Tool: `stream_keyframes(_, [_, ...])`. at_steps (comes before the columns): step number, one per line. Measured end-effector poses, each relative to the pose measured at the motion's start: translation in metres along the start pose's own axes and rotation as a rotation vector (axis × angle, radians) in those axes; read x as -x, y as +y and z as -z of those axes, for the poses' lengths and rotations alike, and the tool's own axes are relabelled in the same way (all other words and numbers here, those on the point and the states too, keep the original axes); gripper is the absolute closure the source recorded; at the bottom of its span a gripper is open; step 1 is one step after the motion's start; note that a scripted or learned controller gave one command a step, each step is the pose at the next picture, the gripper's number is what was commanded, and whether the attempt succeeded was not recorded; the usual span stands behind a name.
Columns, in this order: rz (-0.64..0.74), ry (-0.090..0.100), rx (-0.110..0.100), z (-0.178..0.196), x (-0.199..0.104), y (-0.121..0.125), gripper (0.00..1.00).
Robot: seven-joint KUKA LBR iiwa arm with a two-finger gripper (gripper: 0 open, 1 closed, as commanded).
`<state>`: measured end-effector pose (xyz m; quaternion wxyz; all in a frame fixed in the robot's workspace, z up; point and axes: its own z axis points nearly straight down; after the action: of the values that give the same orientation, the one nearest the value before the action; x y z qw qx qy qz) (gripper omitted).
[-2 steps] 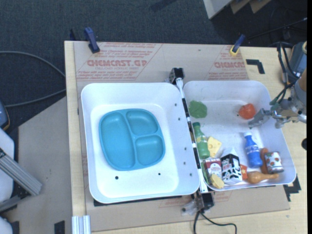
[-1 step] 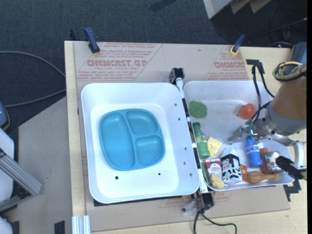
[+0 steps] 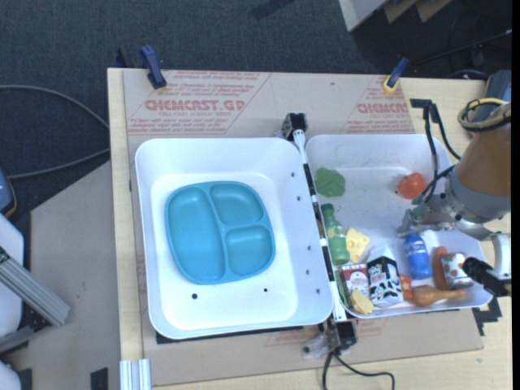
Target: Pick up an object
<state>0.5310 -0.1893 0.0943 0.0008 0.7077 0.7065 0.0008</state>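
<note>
Gripper (image 3: 416,218) low in right bin (image 3: 366,157), directly above small blue bottle (image 3: 417,256); whether it grips anything, cannot tell. Bottle lies among crowded items at the bin's near edge, probable pick target. Blue divided plate (image 3: 219,230) sits in left bin (image 3: 154,218).

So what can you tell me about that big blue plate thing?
The blue divided plate looks like smooth, light blue plastic with rounded corners. It has three compartments: one long one down the view's left side and two smaller ones on the right. It lies flat, turned slightly askew, in the middle of the left white bin. It touches only the bin floor, and nothing lies in its compartments.
</note>
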Motion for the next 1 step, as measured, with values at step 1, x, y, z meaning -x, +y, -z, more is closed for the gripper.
stream_keyframes(1, [0.003, -0.001, 0.0, 0.0582, 0.0006, 0.0611, 1.0])
